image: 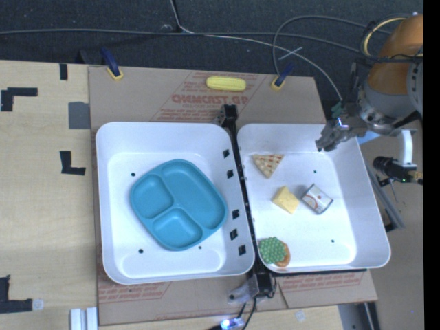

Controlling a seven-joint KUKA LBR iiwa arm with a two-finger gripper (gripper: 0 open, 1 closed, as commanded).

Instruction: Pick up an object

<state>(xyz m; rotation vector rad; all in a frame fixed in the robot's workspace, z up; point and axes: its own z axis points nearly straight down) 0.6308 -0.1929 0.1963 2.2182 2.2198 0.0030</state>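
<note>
Cardboard [199, 102] lies under 2 shallow white bins set side by side, and red print on it, partly readable as "CHEMCAST", runs along its 12 o'clock strip. The left bin [113, 184] holds 1 blue divided tray [177, 203] with 3 compartments, its long axis running from 10 o'clock to 4 o'clock. The right bin [357, 205] holds 4 small items: 1 toast-like wedge [267, 163] near its 11 o'clock corner with the tip pointing toward 6 o'clock, 1 yellow block [286, 200] at the middle, 1 silver packet [317, 199] just beside the block at 3 o'clock of it with print too small to read, and 1 green-topped round piece [274, 251] at 7 o'clock against the bin wall. 1 yellow banana-shaped toy [225, 84] rests on the cardboard at 12 o'clock of the bins, its long axis running 9 o'clock to 3 o'clock. 2 blue-and-yellow clamps [112, 66] pin the cardboard's far edge. The arm [392, 74] comes in at 2 o'clock, and its gripper [330, 137] sits over the right bin's 1 o'clock rim, apart from all 4 items; whether the claw is apart or together cannot be told.
</note>
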